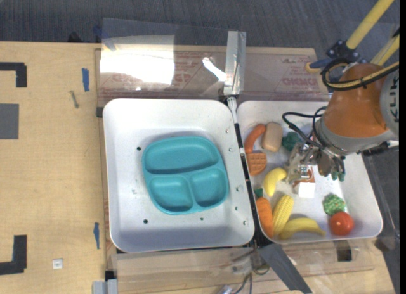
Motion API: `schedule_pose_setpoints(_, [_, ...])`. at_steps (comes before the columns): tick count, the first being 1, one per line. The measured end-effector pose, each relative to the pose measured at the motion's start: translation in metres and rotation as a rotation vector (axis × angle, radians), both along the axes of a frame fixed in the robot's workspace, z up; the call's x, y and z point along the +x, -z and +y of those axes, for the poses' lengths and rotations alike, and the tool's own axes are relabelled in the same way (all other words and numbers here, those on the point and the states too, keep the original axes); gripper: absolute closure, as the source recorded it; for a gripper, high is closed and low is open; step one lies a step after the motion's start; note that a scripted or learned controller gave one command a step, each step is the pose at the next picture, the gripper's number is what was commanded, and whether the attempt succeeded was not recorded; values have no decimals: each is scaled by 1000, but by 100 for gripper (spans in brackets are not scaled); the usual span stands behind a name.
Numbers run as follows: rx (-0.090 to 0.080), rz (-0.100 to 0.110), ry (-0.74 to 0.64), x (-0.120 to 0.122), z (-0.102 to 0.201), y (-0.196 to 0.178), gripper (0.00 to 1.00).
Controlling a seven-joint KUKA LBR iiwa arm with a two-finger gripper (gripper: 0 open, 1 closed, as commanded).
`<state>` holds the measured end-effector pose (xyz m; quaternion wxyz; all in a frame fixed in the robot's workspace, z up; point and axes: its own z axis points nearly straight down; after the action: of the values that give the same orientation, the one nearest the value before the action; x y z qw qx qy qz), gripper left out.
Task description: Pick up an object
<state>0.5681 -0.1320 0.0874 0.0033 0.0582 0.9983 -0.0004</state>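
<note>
The gripper (303, 167) hangs low inside the right bin (371, 188), among toy food; whether it is open or closed cannot be told. The candidates lie just left and near: a lemon (274, 180), a corn cob (283, 209) and a banana (302, 226). Select one isolated item, centre over it, and descend vertically. The left bin (120, 159) contains a teal tray (184, 173).

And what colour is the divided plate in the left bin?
Teal blue; the divided plate shows in the camera view.
</note>
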Motion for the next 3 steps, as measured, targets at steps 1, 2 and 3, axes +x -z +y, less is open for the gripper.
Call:
schedule_pose_setpoints(1, [-4,-12,75,-38,-26,-165,100])
schedule_pose_setpoints(2, [0,0,74,-40,-24,-159,0])
schedule_pose_setpoints(3, [-4,-36,227,-71,-26,-31,0])
